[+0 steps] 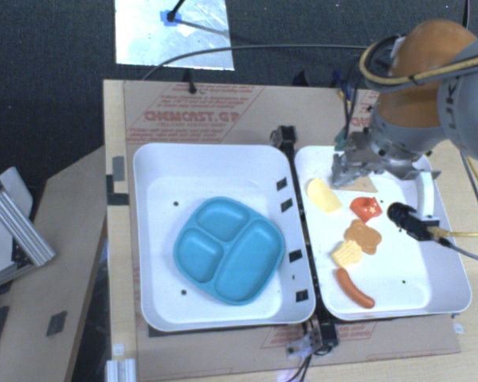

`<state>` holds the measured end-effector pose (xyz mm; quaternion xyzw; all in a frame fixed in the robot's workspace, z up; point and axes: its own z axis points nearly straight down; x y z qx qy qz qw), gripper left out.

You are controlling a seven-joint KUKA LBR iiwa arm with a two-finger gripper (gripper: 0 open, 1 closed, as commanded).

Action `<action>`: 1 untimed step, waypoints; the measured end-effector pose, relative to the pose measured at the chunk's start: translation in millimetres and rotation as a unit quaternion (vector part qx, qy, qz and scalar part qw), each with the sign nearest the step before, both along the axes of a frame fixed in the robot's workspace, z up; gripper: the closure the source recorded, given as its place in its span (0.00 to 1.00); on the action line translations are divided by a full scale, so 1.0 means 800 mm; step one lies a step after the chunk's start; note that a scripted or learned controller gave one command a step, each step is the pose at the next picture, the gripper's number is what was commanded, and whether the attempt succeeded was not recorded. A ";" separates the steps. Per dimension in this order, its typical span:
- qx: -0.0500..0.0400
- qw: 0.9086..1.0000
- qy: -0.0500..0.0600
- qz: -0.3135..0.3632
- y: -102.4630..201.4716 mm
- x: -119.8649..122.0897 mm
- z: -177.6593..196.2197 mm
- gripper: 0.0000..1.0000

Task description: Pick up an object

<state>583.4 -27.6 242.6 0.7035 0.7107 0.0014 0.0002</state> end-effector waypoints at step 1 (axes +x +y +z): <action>0.000 1.000 0.000 0.000 0.066 0.004 0.001 1.00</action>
